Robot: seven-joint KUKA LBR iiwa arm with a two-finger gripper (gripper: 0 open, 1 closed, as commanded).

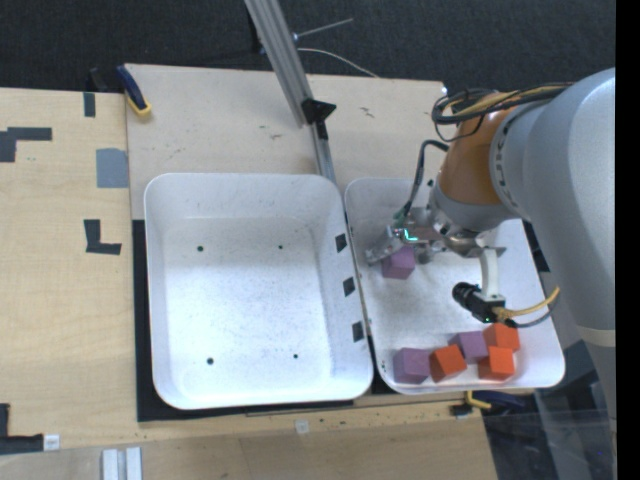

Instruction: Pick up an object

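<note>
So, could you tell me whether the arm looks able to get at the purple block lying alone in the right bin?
Probably yes. The gripper is already down at that purple block, nothing lies beside it, and the other blocks sit clustered at the right bin's near edge.

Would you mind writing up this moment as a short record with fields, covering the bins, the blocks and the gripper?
left bin: white, speckled floor
right bin: white, holds all the blocks
gripper: low over the right bin's far part, at a purple block
grip: cannot tell whether that block is held
block cluster: near edge of the right bin; purple blocks and orange blocks
</note>
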